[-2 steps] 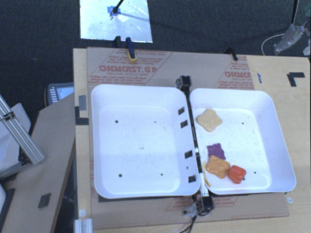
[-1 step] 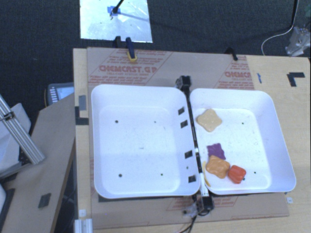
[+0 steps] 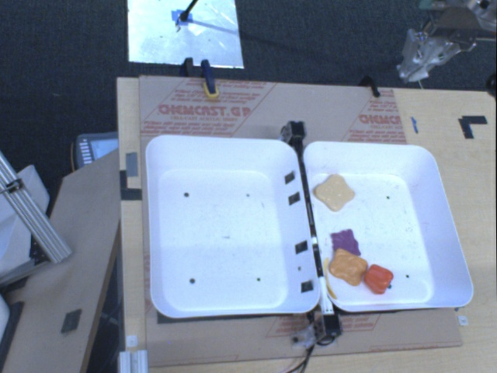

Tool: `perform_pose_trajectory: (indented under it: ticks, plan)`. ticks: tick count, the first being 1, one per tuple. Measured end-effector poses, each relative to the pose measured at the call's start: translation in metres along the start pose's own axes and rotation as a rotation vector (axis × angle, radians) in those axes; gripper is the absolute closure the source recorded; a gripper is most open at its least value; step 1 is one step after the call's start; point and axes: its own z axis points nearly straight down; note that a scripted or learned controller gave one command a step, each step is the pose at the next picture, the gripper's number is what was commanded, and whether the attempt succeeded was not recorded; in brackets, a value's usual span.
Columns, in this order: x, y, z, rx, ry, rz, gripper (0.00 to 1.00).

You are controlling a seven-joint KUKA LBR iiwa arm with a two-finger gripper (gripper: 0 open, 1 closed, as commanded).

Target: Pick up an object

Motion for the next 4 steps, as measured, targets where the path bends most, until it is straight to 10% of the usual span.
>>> perform_pose_trajectory:
  ticks: [1, 2, 4]
  plan:
    - [0.082, -0.018, -0.027, 0.002, 0.000, 0.004, 1.00]
    - [0.150, -0.028, 0.040, 0.010, -0.002, 0.008, 1.00]
    - [0.264, -0.044, -0.024, 0.005, -0.001, 0.009, 1.00]
